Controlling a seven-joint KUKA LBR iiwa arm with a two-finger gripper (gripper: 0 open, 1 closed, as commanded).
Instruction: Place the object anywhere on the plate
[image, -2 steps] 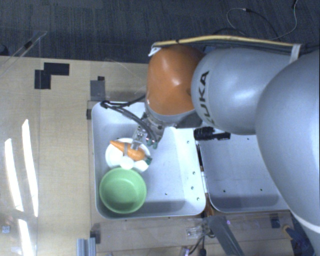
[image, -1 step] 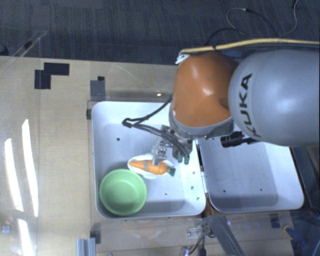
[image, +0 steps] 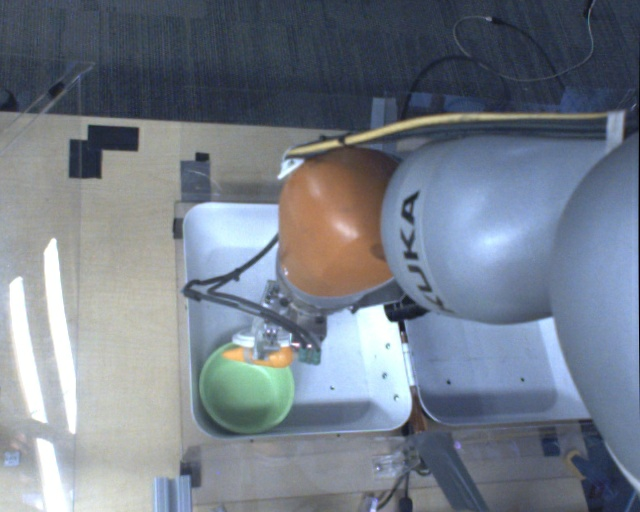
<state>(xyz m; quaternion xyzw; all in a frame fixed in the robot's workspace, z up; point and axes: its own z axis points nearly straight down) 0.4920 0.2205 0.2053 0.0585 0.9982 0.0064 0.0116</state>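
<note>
An orange object, partly hidden, lies long-axis left to right at the far rim of the green plate in the left bin. The gripper sits right over it; whether it grips, I cannot tell.

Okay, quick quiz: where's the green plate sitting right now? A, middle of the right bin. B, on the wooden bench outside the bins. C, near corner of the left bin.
C: the green plate lies in the left bin, in its near left corner, just under the gripper.
</note>
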